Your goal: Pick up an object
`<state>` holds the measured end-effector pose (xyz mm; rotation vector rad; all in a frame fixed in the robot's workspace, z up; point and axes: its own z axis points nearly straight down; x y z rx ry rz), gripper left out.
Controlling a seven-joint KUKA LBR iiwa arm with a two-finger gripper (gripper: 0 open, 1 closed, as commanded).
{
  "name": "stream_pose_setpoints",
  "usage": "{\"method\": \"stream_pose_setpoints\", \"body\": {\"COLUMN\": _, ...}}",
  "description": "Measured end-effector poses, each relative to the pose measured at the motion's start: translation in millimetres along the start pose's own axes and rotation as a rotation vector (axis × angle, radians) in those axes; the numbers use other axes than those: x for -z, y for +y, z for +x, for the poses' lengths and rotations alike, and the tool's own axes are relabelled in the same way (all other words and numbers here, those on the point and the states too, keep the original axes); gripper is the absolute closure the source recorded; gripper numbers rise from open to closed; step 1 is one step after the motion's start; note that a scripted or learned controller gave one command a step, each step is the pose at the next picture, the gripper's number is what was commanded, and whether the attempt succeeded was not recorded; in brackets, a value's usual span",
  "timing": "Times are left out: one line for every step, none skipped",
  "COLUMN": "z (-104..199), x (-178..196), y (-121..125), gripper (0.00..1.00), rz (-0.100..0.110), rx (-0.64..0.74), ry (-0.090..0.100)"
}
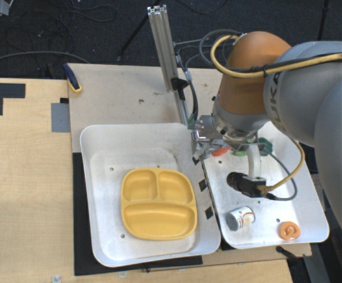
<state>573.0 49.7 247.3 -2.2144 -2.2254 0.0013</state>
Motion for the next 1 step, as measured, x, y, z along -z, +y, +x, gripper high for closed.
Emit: {"method": "stream_pose_setpoints", "body": {"z": 45.3, "x": -4.5, "y": 19.2, "gripper": 1.00, "rz": -0.001, "rx": -0.001, "ry": -0.001}}
